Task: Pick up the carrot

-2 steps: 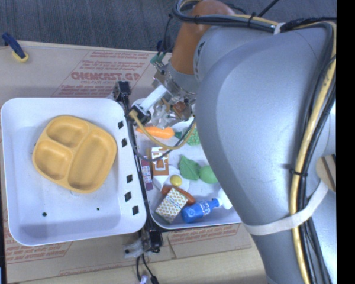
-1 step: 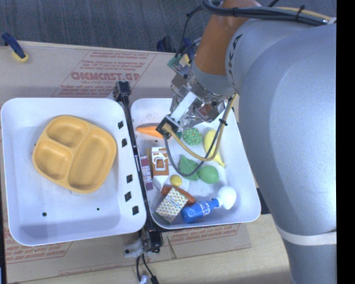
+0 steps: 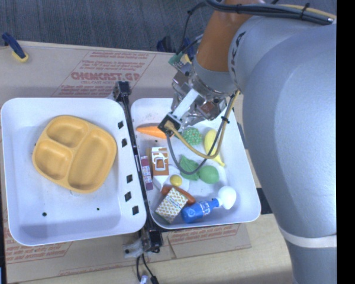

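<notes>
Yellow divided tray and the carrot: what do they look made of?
Yellow divided tray: looks like moulded plastic, matte to satin; one even colour, rounded compartment ridges, soft highlights.
Carrot: probably a plastic toy, smooth; flat uniform orange, clean taper. Too small to rule out rubber or foam.

Bench (image 3: pixel 77 78), printed cardboard surface; two white bins (image 3: pixel 12 158) (image 3: pixel 245 176) side by side.

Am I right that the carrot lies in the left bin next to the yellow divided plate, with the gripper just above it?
Not quite: the camera view shows the carrot in the right bin, near its upper left corner. The yellow divided plate sits in the left bin. The gripper is indeed just above the carrot.
</notes>
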Available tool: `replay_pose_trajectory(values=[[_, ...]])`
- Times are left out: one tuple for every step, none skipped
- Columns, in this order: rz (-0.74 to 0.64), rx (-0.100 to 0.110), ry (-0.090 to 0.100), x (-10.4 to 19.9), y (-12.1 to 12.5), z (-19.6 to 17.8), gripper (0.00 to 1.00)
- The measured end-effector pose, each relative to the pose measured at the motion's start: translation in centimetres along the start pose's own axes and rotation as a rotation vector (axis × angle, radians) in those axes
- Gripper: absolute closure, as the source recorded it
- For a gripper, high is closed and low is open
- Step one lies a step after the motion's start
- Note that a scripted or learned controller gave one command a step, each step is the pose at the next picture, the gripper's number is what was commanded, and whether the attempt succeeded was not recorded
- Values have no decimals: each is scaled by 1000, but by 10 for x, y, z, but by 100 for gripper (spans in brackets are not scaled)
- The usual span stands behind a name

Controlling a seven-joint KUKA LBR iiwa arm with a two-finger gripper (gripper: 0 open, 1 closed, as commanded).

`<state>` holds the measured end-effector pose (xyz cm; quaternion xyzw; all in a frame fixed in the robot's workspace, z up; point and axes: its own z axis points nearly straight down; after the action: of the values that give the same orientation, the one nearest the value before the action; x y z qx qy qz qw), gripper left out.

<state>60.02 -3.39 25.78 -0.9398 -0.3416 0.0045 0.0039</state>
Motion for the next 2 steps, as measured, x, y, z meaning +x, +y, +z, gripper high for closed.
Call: replay_pose_trajectory(values=[[337,-7,4,50,13,20,100],[312,-6,5,-2,63,3,100]])
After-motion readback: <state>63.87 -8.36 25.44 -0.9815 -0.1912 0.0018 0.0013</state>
